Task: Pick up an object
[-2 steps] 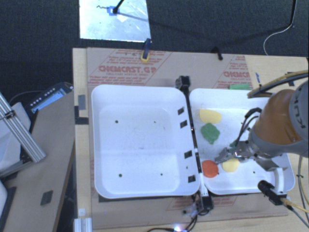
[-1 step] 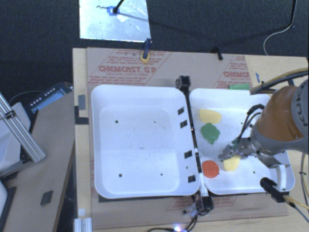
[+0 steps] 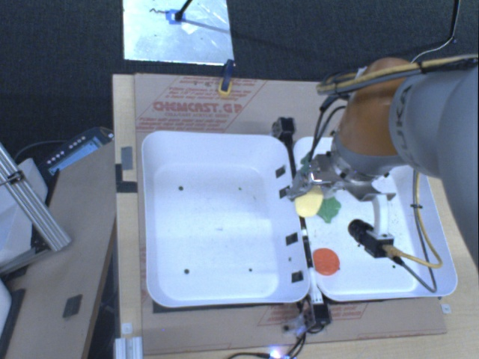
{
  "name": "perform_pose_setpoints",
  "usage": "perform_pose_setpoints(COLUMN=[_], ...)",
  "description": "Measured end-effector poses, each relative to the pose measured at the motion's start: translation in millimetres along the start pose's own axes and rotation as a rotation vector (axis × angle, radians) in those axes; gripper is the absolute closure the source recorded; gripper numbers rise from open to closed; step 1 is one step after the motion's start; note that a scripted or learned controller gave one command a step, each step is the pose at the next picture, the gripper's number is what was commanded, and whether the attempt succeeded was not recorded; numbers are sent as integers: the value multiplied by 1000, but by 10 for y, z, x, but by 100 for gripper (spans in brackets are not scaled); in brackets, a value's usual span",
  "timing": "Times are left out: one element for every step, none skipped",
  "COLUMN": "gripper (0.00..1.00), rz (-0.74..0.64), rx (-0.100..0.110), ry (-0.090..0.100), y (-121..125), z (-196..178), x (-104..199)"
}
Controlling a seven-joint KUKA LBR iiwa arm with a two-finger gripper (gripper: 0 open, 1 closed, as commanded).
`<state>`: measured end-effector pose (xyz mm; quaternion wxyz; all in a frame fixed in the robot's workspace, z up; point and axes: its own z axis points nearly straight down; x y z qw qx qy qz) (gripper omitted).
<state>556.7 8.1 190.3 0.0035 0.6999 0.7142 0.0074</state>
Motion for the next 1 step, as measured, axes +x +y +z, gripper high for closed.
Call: perform_pose_setpoints(gripper=[100], rz=[11], rx=[10], ry=[-4], y=[-75], z=[-468], x=[451])
